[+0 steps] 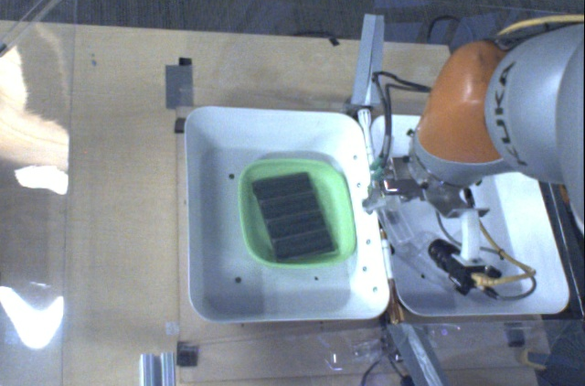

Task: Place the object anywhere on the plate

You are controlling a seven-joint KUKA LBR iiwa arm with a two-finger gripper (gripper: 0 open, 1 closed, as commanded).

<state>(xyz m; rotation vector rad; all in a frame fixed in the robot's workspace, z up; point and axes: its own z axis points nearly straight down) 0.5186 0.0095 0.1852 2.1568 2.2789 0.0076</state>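
Wooden desk (110,219): in the left white bin (206,284), a dark ribbed rectangular block (292,217) is seen lying on the green plastic plate (249,192); the gripper (384,197) is held beside it, state cannot be told.

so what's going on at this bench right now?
The KUKA arm hangs over the right bin, close to the wall between the two bins. In the left bin, a dark ridged block lies flat on the green plate. The object looks already placed.
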